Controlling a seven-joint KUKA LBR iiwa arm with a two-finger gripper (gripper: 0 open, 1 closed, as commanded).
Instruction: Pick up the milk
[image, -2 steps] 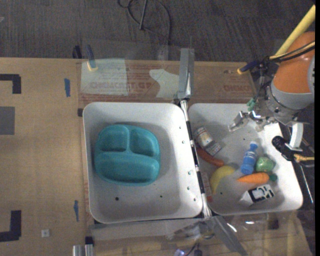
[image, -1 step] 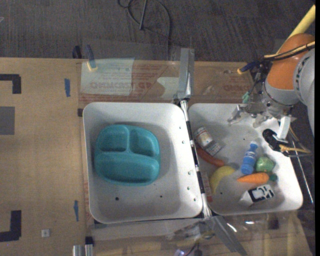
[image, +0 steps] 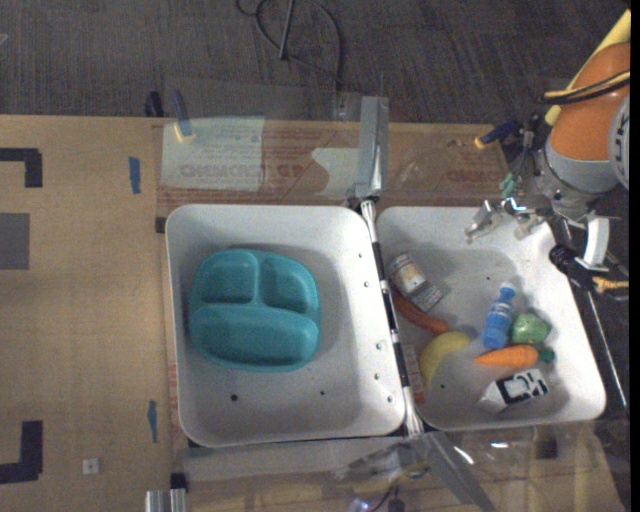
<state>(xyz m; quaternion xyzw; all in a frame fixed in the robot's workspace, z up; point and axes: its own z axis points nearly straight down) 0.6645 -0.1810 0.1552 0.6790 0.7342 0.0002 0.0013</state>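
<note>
1. Far left is just the tan surface (image: 80, 330), with a few dark corner marks and bits of blue tape stuck on it
2. Two shallow white bins sit side by side on it. The left bin (image: 200, 400) has one thing in it: a teal divided plate (image: 254, 307) with three compartments, lying flat toward the bin's back-left
3. The right bin (image: 470, 255) is the busy one, I count seven things
4. Nearest the divider: one small can (image: 414, 279) lying on its side, then one reddish sausage-looking piece (image: 422, 317) just in front of it, then one yellow lemon-ish fruit (image: 443, 352) touching its end
5. Further right: one blue bottle (image: 498, 317), one carrot (image: 510, 356) lying crosswise just below it, and one green veggie (image: 530, 327), can't tell which, right beside the bottle
6. The milk (image: 518, 388) is one small white carton with black markings, lying in the front right corner of the right bin, just in front of the carrot
7. One arm (image: 590, 120) comes in at the top right; the claw (image: 505, 212) hangs over the back edge of the right bin, well apart from the milk, nothing visibly in it, and I can't tell how far open it is
</note>
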